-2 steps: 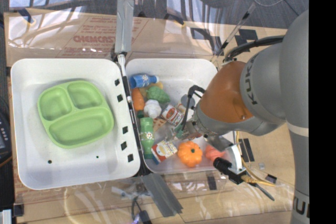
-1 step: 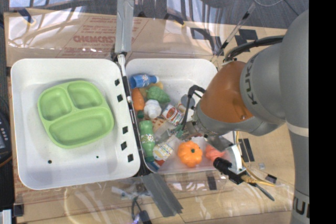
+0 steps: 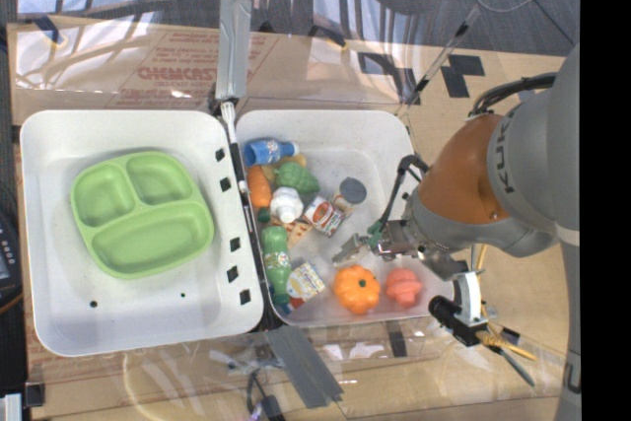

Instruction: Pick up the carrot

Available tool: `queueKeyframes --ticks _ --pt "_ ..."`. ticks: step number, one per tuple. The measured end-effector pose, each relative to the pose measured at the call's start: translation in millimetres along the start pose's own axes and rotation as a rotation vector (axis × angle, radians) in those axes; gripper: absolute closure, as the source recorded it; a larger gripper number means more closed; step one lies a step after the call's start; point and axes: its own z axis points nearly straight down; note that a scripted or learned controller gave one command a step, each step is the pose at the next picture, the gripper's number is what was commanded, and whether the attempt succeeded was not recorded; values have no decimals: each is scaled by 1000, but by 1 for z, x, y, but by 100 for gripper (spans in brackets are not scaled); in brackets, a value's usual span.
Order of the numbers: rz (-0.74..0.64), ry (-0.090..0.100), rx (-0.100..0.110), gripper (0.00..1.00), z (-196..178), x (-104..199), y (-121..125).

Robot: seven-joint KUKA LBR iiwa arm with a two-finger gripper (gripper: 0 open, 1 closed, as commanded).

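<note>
- Brown tabletop (image 3: 89,64), cardboard-lined, carries two shallow white bins side by side; left bin (image 3: 49,212) holds a green divided plate (image 3: 143,212), right bin (image 3: 385,138) holds a clutter of toy food.
- Grey arm (image 3: 537,163) with orange band reaches in from the right; the pincer (image 3: 380,242) hangs over the right-hand middle of the right bin, above a small pumpkin (image 3: 356,289) and a pink toy (image 3: 403,286). Cannot tell whether it is spread or pressed together; nothing visible between its tips.
- Carrot (image 3: 258,186): orange, tapered, lying lengthwise against the right bin's left wall, well apart from the pincer. Blue-capped bottle (image 3: 268,151) just above it, green leafy toy (image 3: 296,177) and a white piece (image 3: 286,205) touching or just beside its right flank.
- Handling, judged: looks like a moulded plastic toy, so light, stiff, smooth and somewhat slippery, not fragile. Taper likely to squirt out of a pinch near the thin end.
- Grip point, judged: across the short axis at the thicker mid-body. Bin wall crowds one side and neighbours crowd the other, so finger clearance is tight; a straight-down approach with one tip slid between carrot and wall seems best.
</note>
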Motion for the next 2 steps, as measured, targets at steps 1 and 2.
queueKeyframes --ticks 1,2 --pt "166 1 1 0 13 79 -2" --pt "300 1 1 0 -92 62 -3"
